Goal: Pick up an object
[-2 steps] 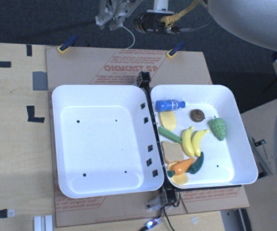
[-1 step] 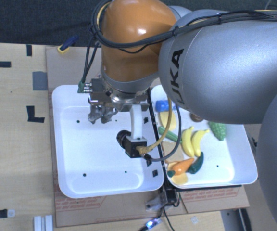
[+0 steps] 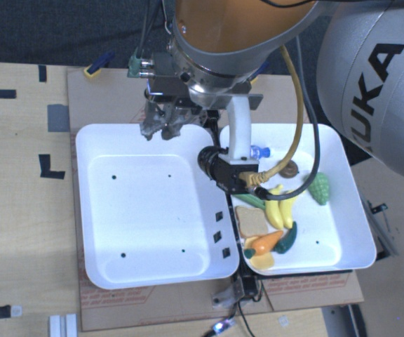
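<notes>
Since the gripper (image 3: 158,130) hangs over the far rim of the left bin (image 3: 90,188), with its fingers (image 3: 149,128) a little apart and nothing between them, the pick is not yet made. All the candidate things lie in the right bin (image 3: 342,216), crowded toward its near left corner. They include a yellow banana (image 3: 279,210), a slice of toast (image 3: 252,222), a carrot (image 3: 265,243), a dark green piece (image 3: 288,235) touching the carrot and a pale yellow piece (image 3: 261,261) at the rim. A light green bumpy fruit (image 3: 320,188) sits apart near the middle right, and a blue-capped bottle (image 3: 259,152) lies at the far side, partly behind the arm's white link and the black cable fitting. A small brown thing (image 3: 290,168) next to it is too blurred to name. To my eye the best target is the green fruit, since it stands alone with open floor on both sides. The fingers can straddle it without nudging neighbours. The arm needs to travel right across the divider between the bins, raised enough to clear both rims. It should then centre above the fruit, open wider than it is and descend straight. The pile by the toast is the riskier choice, because the items there overlap and the rim crowds one finger. Closing low on the fruit's middle looks safer than pinching its top, as it appears rounded and may squirt out. The desk (image 3: 19,209) around the bins plays no part.
</notes>
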Action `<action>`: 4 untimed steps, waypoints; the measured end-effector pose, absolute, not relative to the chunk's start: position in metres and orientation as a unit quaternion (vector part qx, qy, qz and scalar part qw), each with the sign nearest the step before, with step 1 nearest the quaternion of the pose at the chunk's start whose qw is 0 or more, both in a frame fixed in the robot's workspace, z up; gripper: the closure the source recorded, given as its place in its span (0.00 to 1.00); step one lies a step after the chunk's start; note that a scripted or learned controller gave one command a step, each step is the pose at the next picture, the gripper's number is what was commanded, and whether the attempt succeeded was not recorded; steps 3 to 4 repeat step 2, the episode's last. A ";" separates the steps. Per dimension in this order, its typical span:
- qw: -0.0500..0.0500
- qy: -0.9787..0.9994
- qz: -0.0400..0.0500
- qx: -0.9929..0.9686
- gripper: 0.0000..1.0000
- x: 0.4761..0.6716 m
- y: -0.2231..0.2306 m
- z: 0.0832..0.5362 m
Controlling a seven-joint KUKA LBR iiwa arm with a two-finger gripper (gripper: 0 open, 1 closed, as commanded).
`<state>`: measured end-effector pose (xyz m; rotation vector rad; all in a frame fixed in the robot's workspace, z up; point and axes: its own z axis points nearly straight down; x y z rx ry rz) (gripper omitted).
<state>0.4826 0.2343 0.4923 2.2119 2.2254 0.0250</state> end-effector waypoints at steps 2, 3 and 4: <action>-0.004 0.708 -0.009 0.707 1.00 0.571 0.212 0.369; -0.004 0.708 -0.009 0.707 1.00 0.571 0.212 0.369; -0.004 0.708 -0.009 0.707 1.00 0.571 0.212 0.369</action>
